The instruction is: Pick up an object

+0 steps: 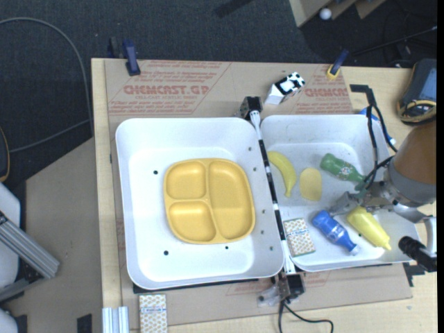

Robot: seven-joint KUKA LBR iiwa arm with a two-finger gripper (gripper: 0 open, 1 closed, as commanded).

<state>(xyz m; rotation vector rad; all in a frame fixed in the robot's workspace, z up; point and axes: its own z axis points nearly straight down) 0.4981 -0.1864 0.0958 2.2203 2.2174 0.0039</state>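
The arm [416, 165] is reaching in from the right edge, its grey body and orange band hanging over the right side of the right bin [312, 127]; the wrist is tilting down toward the bin floor, and the gripper [357, 201] is sitting low among the objects there; whether it is open or closed I cannot tell, since the metal parts are blurring together at that spot; nothing is showing clearly as held.

Just below and right of the gripper, a yellow bottle-shaped object [371, 229] is lying at a slant, near or touching the gripper; which of the two is not clear; beside it on the left, a blue bottle [334, 230] is lying slanted too, its pale cap pointing toward the bin's near-right corner; a green object [340, 167] is resting above the gripper, toward the far side of the bin; a banana [283, 172] is curving along the bin's left wall, and a pale yellow piece [311, 184] is lying just beside it; a small patterned packet [299, 236] is sitting in the near-left corner.

In the left bin [139, 186], a yellow divided plate [208, 201] with three compartments is lying flat near the middle, well apart from the arm; both bins are resting side by side on the bench [173, 82], which is bearing red lettering.
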